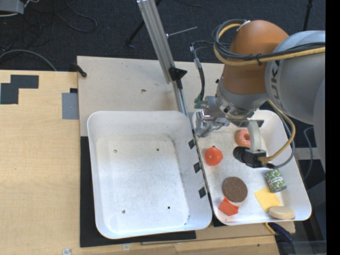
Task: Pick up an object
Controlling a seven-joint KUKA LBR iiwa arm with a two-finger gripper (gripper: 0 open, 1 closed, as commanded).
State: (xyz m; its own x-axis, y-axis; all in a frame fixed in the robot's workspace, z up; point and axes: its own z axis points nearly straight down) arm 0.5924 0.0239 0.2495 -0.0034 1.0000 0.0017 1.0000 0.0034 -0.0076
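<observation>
Under arm (pixel 249 73), pink ring (pixel 243 137) half hidden

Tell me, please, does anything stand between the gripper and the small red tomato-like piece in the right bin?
Nothing visible does. The gripper hangs at the right bin's upper left corner, and the red piece lies just below it on bare white floor.

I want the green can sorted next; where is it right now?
The green can lies in the right bin, near its right wall, just above the yellow block and right of the brown disc.
</observation>
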